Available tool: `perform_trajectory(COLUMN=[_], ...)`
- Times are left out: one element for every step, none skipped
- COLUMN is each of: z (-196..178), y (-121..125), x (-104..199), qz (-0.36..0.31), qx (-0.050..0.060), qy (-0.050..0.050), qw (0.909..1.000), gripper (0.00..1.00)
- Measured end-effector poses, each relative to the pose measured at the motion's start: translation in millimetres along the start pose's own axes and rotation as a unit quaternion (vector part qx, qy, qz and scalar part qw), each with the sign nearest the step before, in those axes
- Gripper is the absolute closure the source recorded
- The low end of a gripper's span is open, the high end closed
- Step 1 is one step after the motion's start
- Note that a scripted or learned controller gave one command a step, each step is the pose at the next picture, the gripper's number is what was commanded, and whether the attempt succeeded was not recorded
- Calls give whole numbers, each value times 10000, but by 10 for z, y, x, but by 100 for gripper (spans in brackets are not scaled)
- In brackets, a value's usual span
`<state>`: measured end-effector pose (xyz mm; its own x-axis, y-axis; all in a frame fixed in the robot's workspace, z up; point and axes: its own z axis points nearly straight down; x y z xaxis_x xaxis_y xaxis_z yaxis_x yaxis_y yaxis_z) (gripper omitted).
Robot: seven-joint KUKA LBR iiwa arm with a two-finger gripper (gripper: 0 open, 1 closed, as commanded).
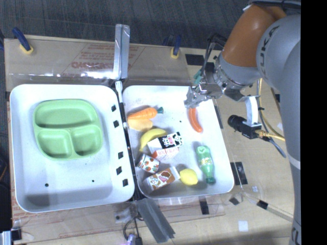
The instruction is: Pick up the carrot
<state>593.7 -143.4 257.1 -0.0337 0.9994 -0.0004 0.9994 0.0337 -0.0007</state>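
Right bin (223, 152): carrot (142, 114) near divider.

Your grey arm reaching in from the right, orange band above the wrist, hand (194, 100) pointing down and left.

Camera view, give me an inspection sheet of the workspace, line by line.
Surface: bench with two white bins; left bin holds a green divided tray.
Job's thing: carrot lies in right bin, near its left wall, untouched.
Clutter: banana, sausage, green bottle, lemon, small cartons, all in right bin.
Pincer: pincer over right bin's top edge, above the sausage, apart from the carrot; opening unclear.
Cables: yellow and grey cables beside the arm.
Surroundings: blue clamps at bench's far edge.
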Motion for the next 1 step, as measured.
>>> perform_trajectory(z=[6], y=[-1], x=[3], qz=[-4], qx=[6], qy=[2], qw=[10000], gripper=[0])
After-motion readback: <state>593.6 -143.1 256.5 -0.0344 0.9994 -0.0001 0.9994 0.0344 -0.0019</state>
